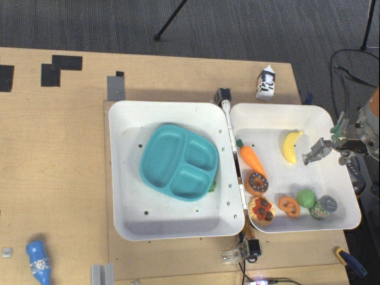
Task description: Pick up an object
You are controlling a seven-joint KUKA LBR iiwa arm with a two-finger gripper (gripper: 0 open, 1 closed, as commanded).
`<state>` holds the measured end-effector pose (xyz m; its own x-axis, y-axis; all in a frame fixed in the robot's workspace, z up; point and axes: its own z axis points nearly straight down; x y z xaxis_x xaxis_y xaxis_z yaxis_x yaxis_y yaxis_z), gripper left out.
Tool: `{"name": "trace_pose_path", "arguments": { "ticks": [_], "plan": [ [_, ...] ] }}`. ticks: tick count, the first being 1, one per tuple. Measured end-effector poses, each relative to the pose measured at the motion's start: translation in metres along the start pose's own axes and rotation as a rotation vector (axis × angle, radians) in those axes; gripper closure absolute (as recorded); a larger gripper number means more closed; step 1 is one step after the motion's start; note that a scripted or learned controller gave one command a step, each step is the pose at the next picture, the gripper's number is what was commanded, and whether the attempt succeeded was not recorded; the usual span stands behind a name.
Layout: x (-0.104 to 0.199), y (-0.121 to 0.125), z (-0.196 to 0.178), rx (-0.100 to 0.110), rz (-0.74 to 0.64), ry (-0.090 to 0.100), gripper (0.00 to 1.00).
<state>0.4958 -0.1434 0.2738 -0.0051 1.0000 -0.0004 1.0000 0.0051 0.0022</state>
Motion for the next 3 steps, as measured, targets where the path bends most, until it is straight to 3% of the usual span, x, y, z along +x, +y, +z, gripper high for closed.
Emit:
{"name": "trace_pose_path", "arguments": {
  "ticks": [1,2,3],
  "plan": [
    [-0.024,0.102,0.098,0.000,-0.239,0.000,0.00],
    [-0.005,0.059,0.187,-0.006,-0.379,-0.003,0.00],
    [-0.034,0.115,0.146,-0.003,-0.602,-0.002,0.00]
  ]
}}
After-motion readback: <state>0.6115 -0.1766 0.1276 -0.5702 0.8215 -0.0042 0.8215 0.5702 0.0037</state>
